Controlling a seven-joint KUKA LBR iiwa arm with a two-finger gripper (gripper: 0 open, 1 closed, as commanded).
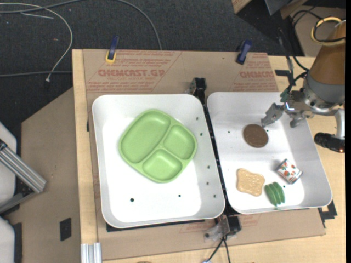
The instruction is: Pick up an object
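**Robot arm above the right bin**

Brown cardboard covers the worktop, and dark floor with thin wires lies behind it. Two white bins sit side by side on the cardboard.

The left bin has a green plate in it. The plate has three parts and lies flat near the middle of that bin.

The right bin is the one with the small things. A round brown cookie lies near the middle of this bin. A tan slice of toast lies nearer the front edge of the bin than the cookie. A green pea pod lies just beside the toast, toward the arm's side. A small red and white thing sits a bit behind the pea pod.

The pincer hangs over the back part of the right bin, near the cookie but not touching it. Its two fingers are spread apart with nothing between them.
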